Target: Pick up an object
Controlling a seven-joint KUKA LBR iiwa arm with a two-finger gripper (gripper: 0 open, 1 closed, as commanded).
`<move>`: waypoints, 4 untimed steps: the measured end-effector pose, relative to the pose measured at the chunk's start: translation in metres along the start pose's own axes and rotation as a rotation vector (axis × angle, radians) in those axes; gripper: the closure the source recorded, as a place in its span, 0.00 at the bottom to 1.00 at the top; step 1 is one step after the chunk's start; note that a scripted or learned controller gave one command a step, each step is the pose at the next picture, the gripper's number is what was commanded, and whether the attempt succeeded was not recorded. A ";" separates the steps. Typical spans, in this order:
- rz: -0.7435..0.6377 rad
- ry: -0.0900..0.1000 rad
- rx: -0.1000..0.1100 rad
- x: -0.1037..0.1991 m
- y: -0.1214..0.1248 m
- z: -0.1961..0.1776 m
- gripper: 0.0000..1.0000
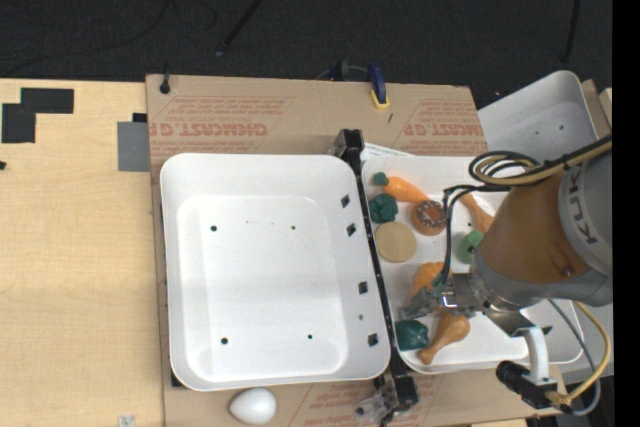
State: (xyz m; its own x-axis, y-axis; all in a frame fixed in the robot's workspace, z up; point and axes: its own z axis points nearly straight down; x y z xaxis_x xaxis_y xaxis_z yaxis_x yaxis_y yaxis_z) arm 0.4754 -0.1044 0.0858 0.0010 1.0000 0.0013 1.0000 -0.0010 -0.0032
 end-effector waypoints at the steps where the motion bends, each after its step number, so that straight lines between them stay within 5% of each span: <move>1: 0.007 0.001 0.000 -0.002 0.001 -0.012 1.00; 2: -0.005 -0.002 -0.006 0.004 0.095 -0.002 1.00; 3: -0.008 -0.001 -0.017 0.052 0.166 -0.110 1.00; 4: 0.001 0.001 0.006 0.077 0.087 -0.101 1.00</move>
State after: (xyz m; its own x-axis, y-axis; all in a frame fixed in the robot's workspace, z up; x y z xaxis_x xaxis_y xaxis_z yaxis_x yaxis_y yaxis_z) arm 0.5625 -0.0280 0.1869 0.0019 1.0000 0.0021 1.0000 -0.0019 -0.0092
